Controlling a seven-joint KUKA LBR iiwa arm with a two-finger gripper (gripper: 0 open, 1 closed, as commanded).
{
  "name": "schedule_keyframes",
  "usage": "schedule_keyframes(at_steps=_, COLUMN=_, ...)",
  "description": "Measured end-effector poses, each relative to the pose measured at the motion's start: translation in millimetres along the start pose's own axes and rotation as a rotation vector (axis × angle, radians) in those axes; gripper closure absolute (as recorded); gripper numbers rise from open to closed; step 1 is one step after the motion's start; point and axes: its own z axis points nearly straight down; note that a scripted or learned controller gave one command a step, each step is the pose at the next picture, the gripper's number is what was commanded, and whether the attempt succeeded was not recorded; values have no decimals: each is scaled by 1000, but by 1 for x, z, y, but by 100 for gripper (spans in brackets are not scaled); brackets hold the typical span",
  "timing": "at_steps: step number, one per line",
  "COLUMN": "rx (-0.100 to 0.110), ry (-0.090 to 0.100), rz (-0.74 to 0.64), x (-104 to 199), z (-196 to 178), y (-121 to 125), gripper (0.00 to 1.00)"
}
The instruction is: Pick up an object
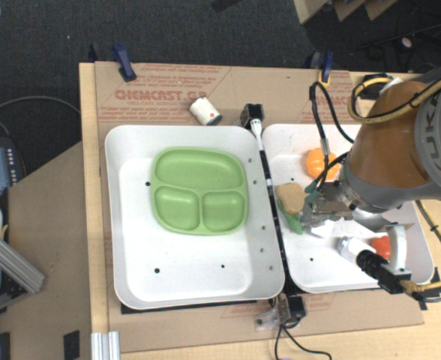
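Observation:
My gripper (309,210) is low in the right bin (333,280), near its left wall, with the grey and orange arm (393,152) covering much of that bin. A tan object (289,195) lies right at the gripper's left side. A small green object (293,223) pokes out just below the gripper. Beside the arm's upper left edge sits an orange ball-like object (316,163), partly hidden. From here I cannot make out whether anything is held.
The left bin (130,223) holds a green divided plate (199,190). A white piece (348,246) and a red-orange object (382,246) lie in the right bin below the arm. On the bench behind the bins rests a small white cylinder (204,111).

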Motion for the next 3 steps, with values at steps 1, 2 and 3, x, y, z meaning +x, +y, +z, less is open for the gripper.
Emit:
schedule_keyframes(at_steps=1, rx=-5, ry=1, rz=-7, x=54, z=-46, y=1, gripper=100)
schedule_keyframes(at_steps=2, rx=-14, ry=2, rz=-5, x=76, z=-159, y=1, gripper=100)
schedule_keyframes(at_steps=3, rx=-6, ry=0, rz=-1, x=68, z=-203, y=0, gripper=100)
